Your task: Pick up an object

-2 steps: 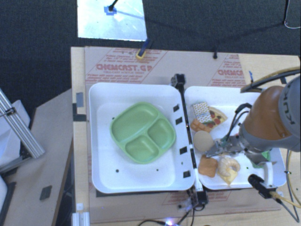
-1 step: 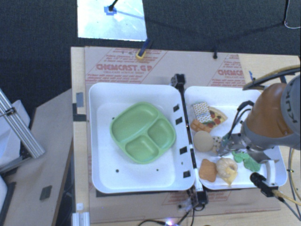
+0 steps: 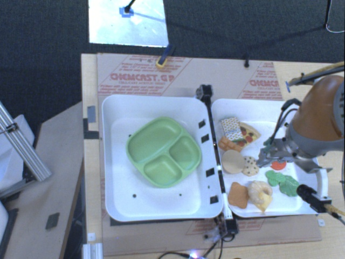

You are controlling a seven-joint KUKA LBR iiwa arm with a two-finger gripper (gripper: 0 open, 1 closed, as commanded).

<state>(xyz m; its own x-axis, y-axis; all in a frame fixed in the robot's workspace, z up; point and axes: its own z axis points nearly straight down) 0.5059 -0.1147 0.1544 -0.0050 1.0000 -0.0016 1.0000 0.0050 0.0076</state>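
The right bin [image 3: 253, 108] holds several toy foods. A pizza slice [image 3: 249, 133] and a patterned block [image 3: 232, 126] lie at its far left, with a waffle piece [image 3: 228, 143] just below them. Nearer the front lie a tan disc [image 3: 233, 162], a spotted cookie [image 3: 250, 166], an orange-brown piece [image 3: 238, 195] and a pale yellow pastry [image 3: 260, 195]. Green leaves [image 3: 284, 182] and a red slice [image 3: 278, 165] lie to the right. My gripper [image 3: 267, 157] hangs low over the bin's middle, just right of the cookie and beside the red slice. Nothing shows between its tips.
The left bin [image 3: 116, 198] holds a green divided plate [image 3: 163, 151]. A black-clipped divider [image 3: 213, 150] runs between the bins. My arm's orange band [image 3: 319, 112] stands over the right bin's far right side. Cardboard [image 3: 140, 77] lies under both bins.
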